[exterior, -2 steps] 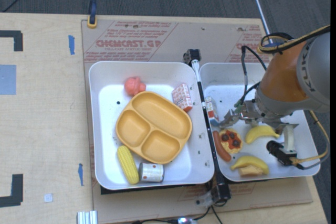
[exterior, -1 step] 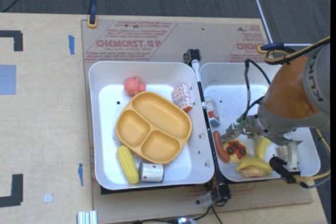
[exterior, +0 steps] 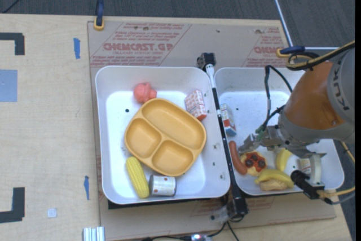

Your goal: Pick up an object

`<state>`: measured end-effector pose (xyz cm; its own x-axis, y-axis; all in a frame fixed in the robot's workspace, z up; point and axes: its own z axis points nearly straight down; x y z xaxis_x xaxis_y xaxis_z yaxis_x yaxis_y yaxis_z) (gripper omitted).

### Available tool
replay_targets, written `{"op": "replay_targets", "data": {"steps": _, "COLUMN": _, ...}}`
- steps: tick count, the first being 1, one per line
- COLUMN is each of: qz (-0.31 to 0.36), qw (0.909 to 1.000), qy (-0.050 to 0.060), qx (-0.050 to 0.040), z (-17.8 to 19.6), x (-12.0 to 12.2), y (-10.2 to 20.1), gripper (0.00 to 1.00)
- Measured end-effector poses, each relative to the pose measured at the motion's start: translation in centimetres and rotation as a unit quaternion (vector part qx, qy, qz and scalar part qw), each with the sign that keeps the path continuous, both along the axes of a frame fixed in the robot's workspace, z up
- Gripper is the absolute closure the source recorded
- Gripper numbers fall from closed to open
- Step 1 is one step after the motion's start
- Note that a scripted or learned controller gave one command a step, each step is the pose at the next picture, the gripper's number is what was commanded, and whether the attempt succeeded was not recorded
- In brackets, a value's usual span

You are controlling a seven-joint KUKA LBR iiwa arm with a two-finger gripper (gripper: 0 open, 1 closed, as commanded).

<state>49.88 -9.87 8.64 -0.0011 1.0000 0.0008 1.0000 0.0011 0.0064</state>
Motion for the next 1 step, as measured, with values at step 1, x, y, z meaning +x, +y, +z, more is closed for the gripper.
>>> {"op": "replay_targets", "data": {"steps": 1, "qz": -0.001, "qw": 1.0000, "qy": 0.002, "qx": -0.0010, "z": -0.05, "x": 1.81, "y": 0.46, "gripper": 0.00}}
